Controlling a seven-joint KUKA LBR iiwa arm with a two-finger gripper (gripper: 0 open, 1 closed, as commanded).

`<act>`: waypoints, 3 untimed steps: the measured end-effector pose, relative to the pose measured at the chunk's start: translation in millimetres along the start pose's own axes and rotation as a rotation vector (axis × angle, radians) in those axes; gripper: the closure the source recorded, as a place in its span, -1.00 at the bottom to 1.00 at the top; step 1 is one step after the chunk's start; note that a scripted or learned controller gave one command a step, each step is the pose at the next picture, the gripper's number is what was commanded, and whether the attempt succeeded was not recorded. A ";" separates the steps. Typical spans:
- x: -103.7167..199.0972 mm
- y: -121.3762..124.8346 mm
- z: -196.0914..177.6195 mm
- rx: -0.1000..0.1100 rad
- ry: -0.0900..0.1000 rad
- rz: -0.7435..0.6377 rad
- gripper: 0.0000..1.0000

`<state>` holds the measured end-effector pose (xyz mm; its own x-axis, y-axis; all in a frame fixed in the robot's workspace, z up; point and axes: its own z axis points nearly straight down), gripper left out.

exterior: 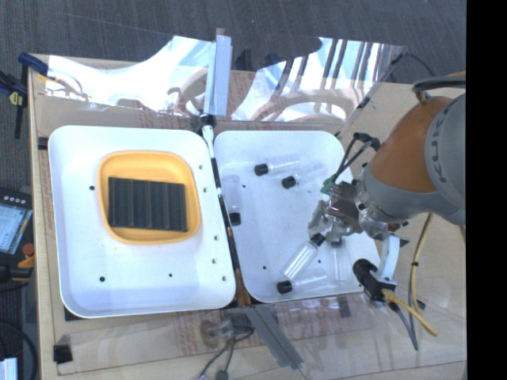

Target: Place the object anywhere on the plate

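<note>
On the bench, our gripper (pixel 326 232), grip state unclear, nears clear plastic vials (pixel 299 261), light and slippery; we'd pinch mid-barrel for the yellow plate (pixel 147 165).

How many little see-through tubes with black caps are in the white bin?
4 show: one at the top, one just below it, one by the gripper, one at the bottom. The arm may hide more.

Single fixed camera above the bench (pixel 444 323), looking down at a slant, far enough to take in both white bins; left bin (pixel 71 236), right bin (pixel 261 212); arm (pixel 420 165) entering from frame right
</note>
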<state>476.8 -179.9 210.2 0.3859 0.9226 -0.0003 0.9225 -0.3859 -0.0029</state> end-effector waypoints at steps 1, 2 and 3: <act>-0.1 0.0 0.0 0.000 0.000 0.000 -1.00; 18.7 64.4 -45.2 -0.001 -0.001 -0.369 -1.00; 9.4 55.2 -6.6 0.001 0.000 -0.760 -1.00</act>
<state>531.4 -192.5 216.6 -0.3559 0.9345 0.0021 0.9345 0.3559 -0.0030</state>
